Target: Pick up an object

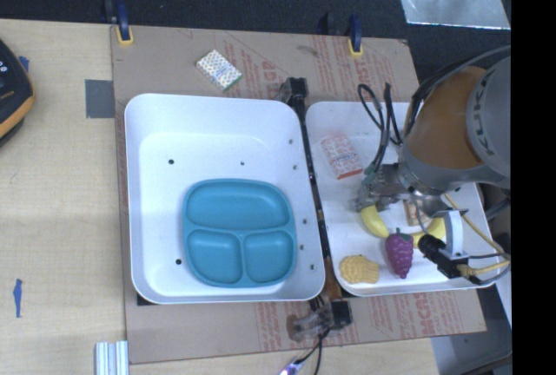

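Counting right bin (334,117): one banana (374,221) | one grapes (399,253) | claw (380,188) state unclear

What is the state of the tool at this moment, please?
Tool: cannot be told. It is low in the right bin, just above the yellow banana; the arm hides it.

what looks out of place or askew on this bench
One thing: a small patterned packet lies tilted on the cardboard above the left bin, outside both bins. The blue divided tray sits flat, and the toy food stays inside the right bin.
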{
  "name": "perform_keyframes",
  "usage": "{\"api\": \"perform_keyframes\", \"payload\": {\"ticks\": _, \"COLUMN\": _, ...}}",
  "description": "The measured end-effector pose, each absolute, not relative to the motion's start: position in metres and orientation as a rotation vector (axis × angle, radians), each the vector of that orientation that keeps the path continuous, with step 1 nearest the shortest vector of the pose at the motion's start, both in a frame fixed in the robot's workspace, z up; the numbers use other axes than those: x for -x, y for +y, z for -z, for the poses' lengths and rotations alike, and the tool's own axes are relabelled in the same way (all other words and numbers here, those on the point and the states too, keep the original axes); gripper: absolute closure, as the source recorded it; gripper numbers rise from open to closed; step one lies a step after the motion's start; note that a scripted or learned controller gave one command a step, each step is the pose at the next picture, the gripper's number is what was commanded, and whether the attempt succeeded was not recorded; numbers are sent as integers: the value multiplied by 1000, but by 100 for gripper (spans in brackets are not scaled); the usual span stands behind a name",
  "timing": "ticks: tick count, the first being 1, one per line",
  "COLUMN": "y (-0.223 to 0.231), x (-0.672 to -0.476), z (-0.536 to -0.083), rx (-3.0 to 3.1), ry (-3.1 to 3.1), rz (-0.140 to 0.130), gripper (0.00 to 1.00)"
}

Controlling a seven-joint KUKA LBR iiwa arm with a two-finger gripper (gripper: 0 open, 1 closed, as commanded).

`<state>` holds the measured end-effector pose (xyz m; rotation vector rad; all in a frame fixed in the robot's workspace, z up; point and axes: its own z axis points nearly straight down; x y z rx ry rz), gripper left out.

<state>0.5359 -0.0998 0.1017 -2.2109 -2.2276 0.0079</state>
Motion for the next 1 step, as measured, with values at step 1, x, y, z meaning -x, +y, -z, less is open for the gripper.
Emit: {"api": "perform_keyframes", "payload": {"ticks": 1, "y": -47, "x": -567, "z": -192, "rx": 2215, "ry": -2226, "rz": -2, "gripper": 100}}
